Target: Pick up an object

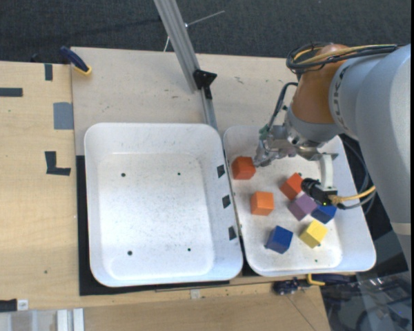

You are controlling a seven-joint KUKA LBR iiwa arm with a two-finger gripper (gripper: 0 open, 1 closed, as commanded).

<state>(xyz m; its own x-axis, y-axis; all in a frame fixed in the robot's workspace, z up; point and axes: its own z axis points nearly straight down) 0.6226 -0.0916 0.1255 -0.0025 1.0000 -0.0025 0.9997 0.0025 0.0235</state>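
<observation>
Gripper [263, 155] low, arm from right

The grey arm [362, 88] with its orange band reaches in from the right over the right white bin [355, 257], its gripper [264, 152] low beside an orange-red cube [243, 167] near the bin's upper left. Further down lie an orange cube [262, 203], a red-orange cube [292, 185], a purple cube [303, 205], two blue cubes [279, 239] [324, 214] and a yellow cube [314, 233], the last four clustered closely. The left white bin [96, 185] sits just beside it on the wooden bench [27, 205]
</observation>
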